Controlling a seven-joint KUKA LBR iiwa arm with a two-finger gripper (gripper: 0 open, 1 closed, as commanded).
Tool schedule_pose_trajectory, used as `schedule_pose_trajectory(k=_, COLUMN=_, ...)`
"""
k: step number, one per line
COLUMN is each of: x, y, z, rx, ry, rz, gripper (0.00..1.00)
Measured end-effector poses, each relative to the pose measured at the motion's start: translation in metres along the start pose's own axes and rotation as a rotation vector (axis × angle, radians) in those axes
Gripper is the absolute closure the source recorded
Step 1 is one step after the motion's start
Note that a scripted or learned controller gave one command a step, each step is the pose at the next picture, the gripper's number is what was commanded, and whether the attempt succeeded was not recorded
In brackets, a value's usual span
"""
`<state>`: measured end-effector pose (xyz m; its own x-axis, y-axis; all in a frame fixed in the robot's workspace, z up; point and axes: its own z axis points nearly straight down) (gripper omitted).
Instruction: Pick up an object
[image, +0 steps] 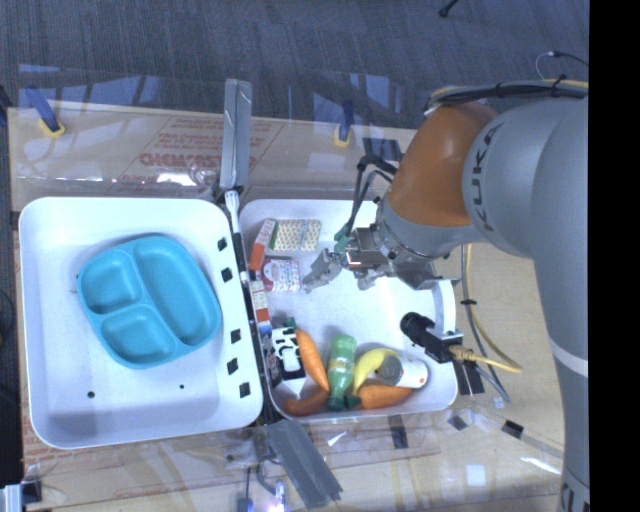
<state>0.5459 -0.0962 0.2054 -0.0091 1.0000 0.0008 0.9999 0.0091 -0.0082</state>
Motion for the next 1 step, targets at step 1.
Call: schedule_pose_trajectory(k=1, x=-0.0189, y=-0.0331, z=0.0967, rx=-0.009, ry=-0.002, rz=-0.247, gripper=0.00)
